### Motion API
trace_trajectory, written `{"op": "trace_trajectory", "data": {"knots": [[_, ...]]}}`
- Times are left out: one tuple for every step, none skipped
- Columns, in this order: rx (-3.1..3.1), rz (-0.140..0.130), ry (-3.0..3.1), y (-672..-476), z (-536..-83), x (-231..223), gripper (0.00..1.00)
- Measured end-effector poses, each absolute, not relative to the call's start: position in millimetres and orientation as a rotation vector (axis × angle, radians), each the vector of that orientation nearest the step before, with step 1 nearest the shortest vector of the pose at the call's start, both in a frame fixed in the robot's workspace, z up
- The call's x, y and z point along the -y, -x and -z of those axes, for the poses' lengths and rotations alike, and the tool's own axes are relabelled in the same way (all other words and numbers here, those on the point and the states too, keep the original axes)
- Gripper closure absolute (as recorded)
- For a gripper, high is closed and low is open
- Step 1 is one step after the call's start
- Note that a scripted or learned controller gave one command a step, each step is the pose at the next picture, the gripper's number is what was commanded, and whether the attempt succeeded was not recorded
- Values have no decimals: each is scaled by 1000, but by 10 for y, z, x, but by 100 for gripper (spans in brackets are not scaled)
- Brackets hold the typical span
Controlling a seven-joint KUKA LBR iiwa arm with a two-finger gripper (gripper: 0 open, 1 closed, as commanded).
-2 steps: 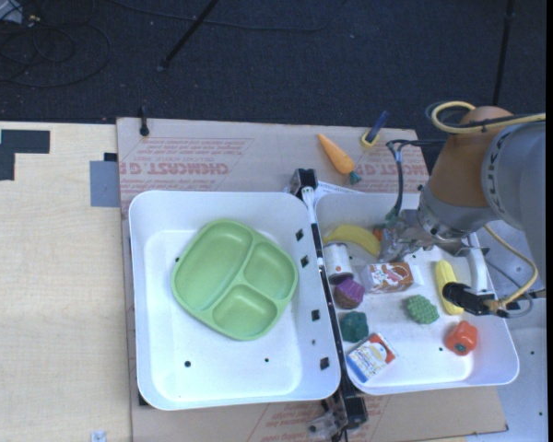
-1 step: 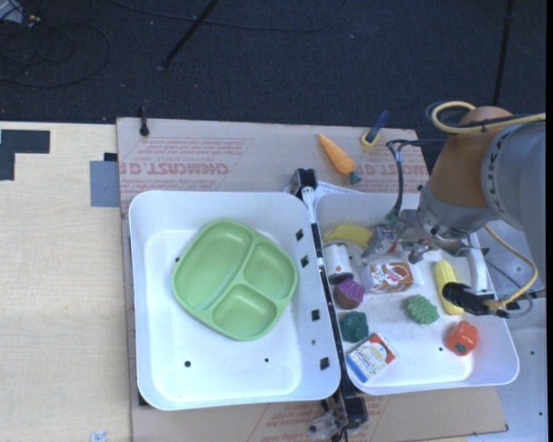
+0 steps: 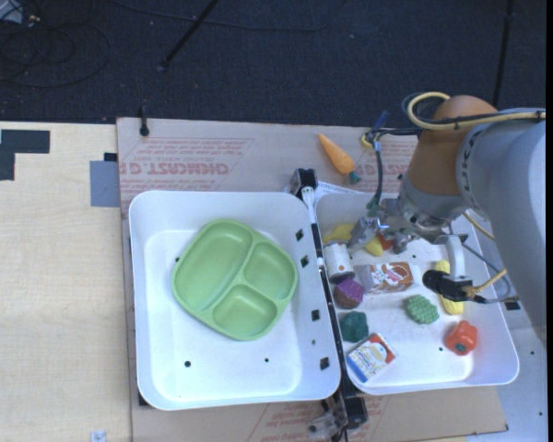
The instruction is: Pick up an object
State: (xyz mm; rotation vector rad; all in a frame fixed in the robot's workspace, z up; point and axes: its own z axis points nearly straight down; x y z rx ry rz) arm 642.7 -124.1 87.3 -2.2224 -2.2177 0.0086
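- Pincer [image 3: 380,236] hangs low over the upper left part of the right bin [image 3: 498,362], at the end of the grey arm [image 3: 507,168] that comes in from the right of the frame; whether it is spread or pressed together cannot be told from this angle.
- Right below the pincer lie small yellow pieces [image 3: 339,233], partly hidden by the metal parts, too blurred to name.
- Just under them, toward the middle of the bin, sits a flat packet [image 3: 390,275] with red and white print, next to a white cylinder [image 3: 337,259] and a purple round object [image 3: 349,292].
- Lower in the same bin: a dark green lump [image 3: 354,325], a lighter green bumpy object [image 3: 422,308], a red-orange pepper-like toy [image 3: 460,337], and a white and red-orange packet [image 3: 370,355] near the bottom left corner.
- An orange carrot toy [image 3: 335,154] lies outside the bins on the worktop [image 3: 46,274], above the right bin.
- Left bin [image 3: 157,357] carries a light green divided plate [image 3: 235,279] with three compartments.
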Motion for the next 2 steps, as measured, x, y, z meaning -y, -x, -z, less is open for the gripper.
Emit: {"op": "trace_trajectory", "data": {"knots": [[2211,-10,2217,-6420,-969,1234,100],[2223,1,2220,-6445,-2075,734,100]]}}
